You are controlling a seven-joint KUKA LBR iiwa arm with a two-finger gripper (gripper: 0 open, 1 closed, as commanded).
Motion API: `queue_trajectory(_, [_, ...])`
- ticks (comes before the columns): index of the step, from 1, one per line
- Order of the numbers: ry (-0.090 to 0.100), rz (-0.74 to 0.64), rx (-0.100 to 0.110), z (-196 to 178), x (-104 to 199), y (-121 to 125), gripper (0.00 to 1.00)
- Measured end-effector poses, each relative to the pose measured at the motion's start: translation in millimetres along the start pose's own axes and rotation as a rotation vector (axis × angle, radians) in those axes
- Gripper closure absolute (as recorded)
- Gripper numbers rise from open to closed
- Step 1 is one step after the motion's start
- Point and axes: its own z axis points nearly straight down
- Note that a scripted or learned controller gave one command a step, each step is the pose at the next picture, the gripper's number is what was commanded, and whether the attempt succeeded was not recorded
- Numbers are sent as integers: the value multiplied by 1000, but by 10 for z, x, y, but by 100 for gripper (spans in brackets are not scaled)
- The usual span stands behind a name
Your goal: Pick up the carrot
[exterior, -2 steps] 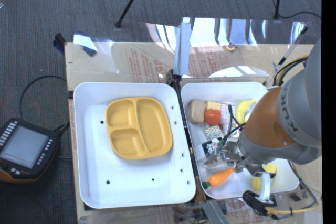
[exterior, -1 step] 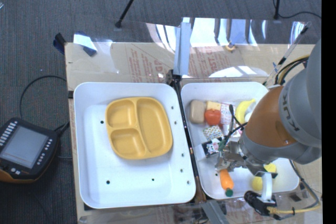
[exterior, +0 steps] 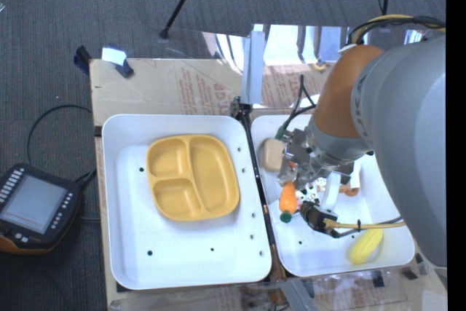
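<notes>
The carrot (exterior: 288,199) lies in the right bin (exterior: 320,264), close to its left wall, green tip toward the near side. The gripper (exterior: 300,186) hangs right over it, just to its right, but whether it is apart, together or clamped on the carrot cannot be told. A beige block (exterior: 271,154) sits just beyond, a corn cob (exterior: 366,245) at the near right. To grip well, centre across the carrot's middle, clear of the wall. The yellow plate (exterior: 193,176) sits in the left bin (exterior: 124,258).

bench (exterior: 145,87): brown board top | left white bin (exterior: 124,244) | right white bin (exterior: 320,262), touching side by side
</notes>
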Motion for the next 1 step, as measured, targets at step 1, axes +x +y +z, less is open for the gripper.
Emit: queue_trajectory(1, [-3,36,3,18,-602,272,100])
